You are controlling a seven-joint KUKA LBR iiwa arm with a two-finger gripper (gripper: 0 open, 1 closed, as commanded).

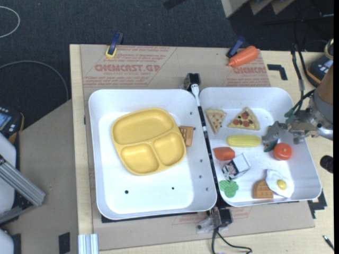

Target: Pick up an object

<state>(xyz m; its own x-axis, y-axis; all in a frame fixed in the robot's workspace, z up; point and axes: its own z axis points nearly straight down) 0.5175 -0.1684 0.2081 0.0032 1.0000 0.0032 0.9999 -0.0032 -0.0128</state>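
Observation:
The right bin (300, 106) holds several toy foods: a pizza slice (244, 119), a tan wedge (215, 119), a yellow corn cob (243, 141), a red tomato (283, 151), a red piece (224, 153), a small black-and-white box (235, 166), green broccoli (229, 187), a waffle (262, 190) and a fried egg (279, 183). My gripper (273, 136) hangs low over the bin's right side, just right of the corn's end and just above-left of the tomato. I see nothing held in it.
The left bin (106, 157) carries a yellow divided plate (147, 139) with a small brown waffle piece (186, 135) at its right edge. An orange carrot (243, 56) lies on the bench behind the right bin. The arm (323, 107) enters over the right rim.

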